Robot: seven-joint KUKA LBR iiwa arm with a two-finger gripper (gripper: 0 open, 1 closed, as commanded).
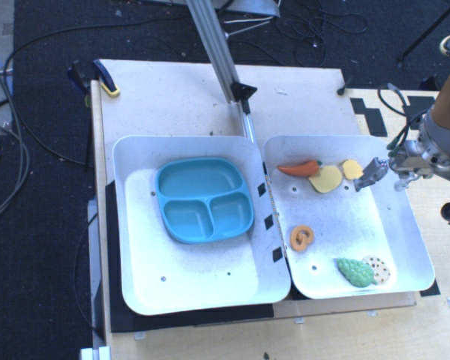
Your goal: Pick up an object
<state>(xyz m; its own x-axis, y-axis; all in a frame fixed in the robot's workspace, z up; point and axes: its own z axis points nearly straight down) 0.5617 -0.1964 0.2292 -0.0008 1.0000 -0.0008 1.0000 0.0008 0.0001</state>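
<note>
dark carpet strewn with cables surrounds the pale bench (300, 96), which carries two shallow white bins side by side. the gripper (373, 172) reaches in over the far right rim of the right bin (405, 231), its dark tip low near the bin's far right corner; whether it is spread or closed cannot be told at this size, and nothing can be seen caught in it. just beside the tip, toward the bin's middle, lies a small yellow piece (352, 169), then a larger yellow piece (326, 179) touching an orange carrot (300, 169) whose long axis runs along the far edge. so the nearest candidates lie straight ahead of the tool, along that far edge. an orange ring (302, 238) sits by the left wall, and a green piece (355, 271) and a speckled cookie (376, 269) rest at the near edge. the left bin (135, 276) holds a blue divided tray (205, 199).
</note>
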